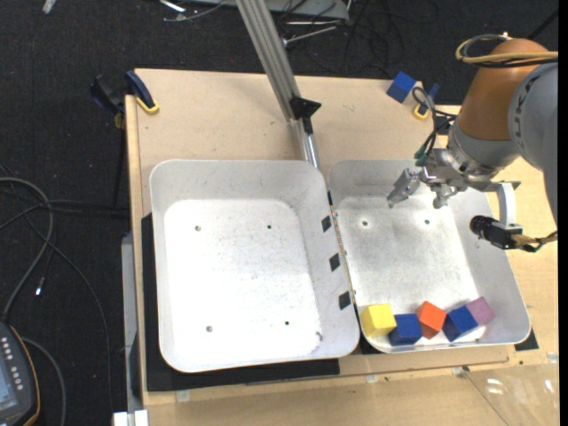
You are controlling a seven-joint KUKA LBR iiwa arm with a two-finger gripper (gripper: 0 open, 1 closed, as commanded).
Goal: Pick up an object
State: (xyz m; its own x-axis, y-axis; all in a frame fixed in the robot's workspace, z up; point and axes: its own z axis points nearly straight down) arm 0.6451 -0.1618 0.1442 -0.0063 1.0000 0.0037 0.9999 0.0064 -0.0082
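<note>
Blocks: five small cubes bunched along the near rim of the right bin [497, 273]; yellow block [379, 317], blue block [406, 328], orange block [432, 317], second blue block [461, 322], pale purple block [480, 310].
Spacing: touching or nearly so, pressed toward the bin wall.
Easiest target: probably the yellow block, at the open end of the row.
Gripper [419, 190]: hovering over the far end of the right bin, fingers spread apart, holding nothing, well apart from the blocks.
Step in hand: likely travel toward the near rim before descent.
Approach advice: straight down, fingers straddling two free faces, away from the neighbour and the wall.
Risk: nudging a neighbouring block, or a finger catching the sloped rim.
Left bin [169, 193]: just beside, no part in this pick.
</note>
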